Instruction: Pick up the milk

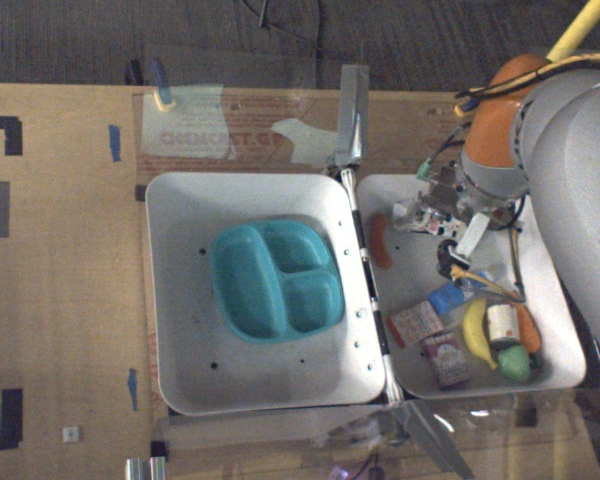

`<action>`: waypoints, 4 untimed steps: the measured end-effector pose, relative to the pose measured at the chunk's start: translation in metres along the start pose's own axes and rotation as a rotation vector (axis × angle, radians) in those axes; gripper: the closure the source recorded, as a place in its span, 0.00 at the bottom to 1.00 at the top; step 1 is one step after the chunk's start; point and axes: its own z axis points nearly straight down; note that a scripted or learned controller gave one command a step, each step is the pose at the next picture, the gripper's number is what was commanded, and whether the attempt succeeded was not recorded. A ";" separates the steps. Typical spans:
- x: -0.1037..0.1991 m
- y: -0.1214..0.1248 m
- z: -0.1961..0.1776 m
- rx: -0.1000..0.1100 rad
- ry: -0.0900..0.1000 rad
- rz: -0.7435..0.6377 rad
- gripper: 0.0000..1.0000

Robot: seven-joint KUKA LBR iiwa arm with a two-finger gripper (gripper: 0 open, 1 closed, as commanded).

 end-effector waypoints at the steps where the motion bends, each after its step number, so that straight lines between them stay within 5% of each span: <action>1: 0.002 0.003 -0.011 -0.020 -0.003 -0.003 1.00; 2: -0.048 0.035 -0.161 -0.043 0.003 0.088 1.00; 3: -0.028 0.025 -0.170 -0.039 -0.002 -0.144 1.00; 4: -0.041 -0.007 -0.221 -0.042 -0.002 -0.129 1.00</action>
